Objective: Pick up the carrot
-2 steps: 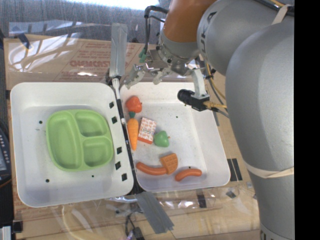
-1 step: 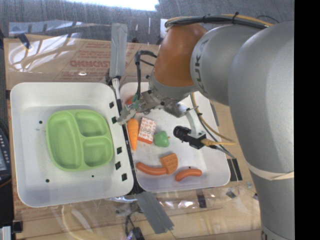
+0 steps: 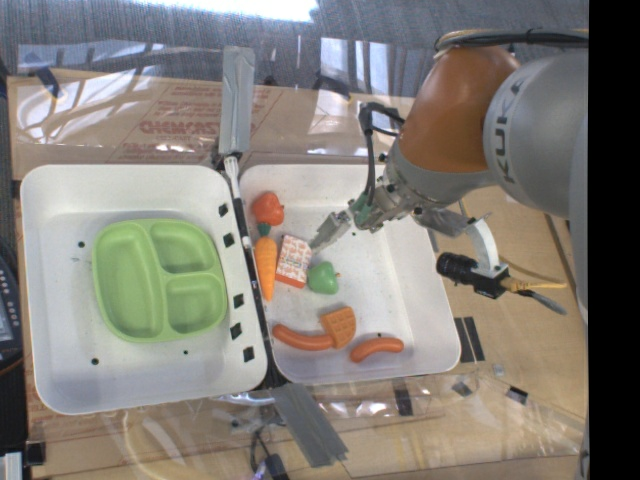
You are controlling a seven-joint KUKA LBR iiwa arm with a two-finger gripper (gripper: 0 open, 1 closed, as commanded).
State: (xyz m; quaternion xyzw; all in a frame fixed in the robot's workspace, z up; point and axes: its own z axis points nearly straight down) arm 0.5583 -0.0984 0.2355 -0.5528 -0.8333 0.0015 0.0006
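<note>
Fig. Carrot (image 3: 266,267) lies in right bin (image 3: 425,268), tight against the bin's left wall, long axis running roughly up-down in view, w/ narrow tip toward the lower end. My end effector (image 3: 330,230) hangs over the bin interior, to the right of and a little above the carrot, apart from it; whether it's open or closed I can't tell, nothing seen held. Red-white box (image 3: 293,261) sits btwn us. Judged: next move goes leftward and down, approaching across the carrot's width.
</note>
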